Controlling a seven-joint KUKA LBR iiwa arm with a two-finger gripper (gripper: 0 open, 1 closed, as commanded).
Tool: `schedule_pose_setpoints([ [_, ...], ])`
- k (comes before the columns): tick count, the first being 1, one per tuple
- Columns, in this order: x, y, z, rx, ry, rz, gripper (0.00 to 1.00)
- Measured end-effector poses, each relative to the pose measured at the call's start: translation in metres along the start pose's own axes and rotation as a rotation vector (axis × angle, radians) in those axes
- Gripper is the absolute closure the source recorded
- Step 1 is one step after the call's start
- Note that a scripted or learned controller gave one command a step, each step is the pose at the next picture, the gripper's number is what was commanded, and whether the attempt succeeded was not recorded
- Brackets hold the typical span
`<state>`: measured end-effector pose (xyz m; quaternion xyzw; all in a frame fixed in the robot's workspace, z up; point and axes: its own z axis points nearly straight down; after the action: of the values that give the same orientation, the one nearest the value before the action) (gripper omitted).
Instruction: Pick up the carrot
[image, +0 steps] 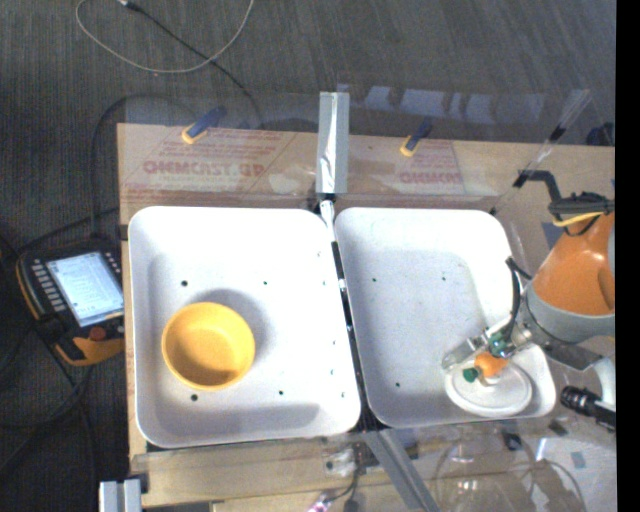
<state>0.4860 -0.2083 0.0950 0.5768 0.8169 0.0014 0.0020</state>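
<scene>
We see the hand (487, 352) pinching the small orange carrot (488, 366) over a white round plate (492, 392) at the right bin's (420, 300) near-right corner.

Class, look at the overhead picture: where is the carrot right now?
The carrot lies in the right bin's near right corner, on a white plate, right at the gripper, far from the yellow bowl in the left bin.

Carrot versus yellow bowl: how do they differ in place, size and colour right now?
The carrot lies in the right bin, near its front right corner, at the gripper; the yellow bowl sits in the left bin. The carrot is small, the bowl much larger. The carrot is orange with green, the bowl plain yellow. Both rest on white surfaces.
</scene>
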Motion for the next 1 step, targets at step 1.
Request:
schedule_pose_setpoints([
  [1,0.0013,0.0026,-0.0097,-0.004,0.000,-0.003,1.00],
])
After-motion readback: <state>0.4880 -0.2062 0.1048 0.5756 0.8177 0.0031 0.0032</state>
